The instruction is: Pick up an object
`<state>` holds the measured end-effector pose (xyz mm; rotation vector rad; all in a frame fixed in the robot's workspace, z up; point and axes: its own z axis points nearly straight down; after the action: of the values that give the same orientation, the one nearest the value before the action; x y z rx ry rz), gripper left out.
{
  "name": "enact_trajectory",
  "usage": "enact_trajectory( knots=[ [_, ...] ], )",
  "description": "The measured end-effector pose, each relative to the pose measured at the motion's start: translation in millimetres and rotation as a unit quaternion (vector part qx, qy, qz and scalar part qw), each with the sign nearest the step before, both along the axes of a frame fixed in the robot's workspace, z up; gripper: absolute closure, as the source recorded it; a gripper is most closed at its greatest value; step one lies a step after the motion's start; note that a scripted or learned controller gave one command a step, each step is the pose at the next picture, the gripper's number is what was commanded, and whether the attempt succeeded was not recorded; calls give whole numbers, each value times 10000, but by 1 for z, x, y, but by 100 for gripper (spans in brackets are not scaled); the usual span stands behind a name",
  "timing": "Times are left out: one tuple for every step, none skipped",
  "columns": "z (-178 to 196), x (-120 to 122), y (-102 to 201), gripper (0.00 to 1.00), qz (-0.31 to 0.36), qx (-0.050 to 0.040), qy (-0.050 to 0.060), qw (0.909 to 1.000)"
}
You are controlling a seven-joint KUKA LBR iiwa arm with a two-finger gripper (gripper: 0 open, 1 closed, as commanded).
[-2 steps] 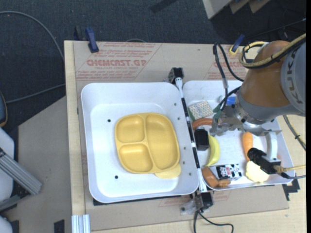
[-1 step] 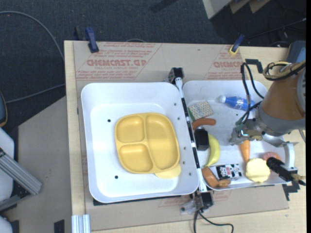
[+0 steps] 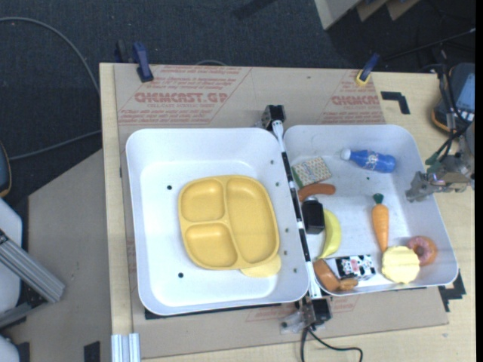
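Right bin (image 3: 400,138): carrot (image 3: 380,225) left of tool (image 3: 423,185).

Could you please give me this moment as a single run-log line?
hand: over right bin's right rim | holding: nothing seen | nearest: carrot, blue bottle | left bin: yellow tray

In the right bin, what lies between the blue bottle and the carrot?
In the camera view, bare white bin floor separates the blue bottle from the carrot; nothing else sits on that stretch.

toy foods (image 3: 379,225) scattered in right bin (image 3: 400,138)
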<state>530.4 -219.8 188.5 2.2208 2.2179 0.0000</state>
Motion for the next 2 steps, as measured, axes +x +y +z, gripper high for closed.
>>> enact_trajectory(
  knots=[
    [17,73,34,100,14,8,-3,10000],
    [17,73,34,0,14,4,2,10000]
  ],
)
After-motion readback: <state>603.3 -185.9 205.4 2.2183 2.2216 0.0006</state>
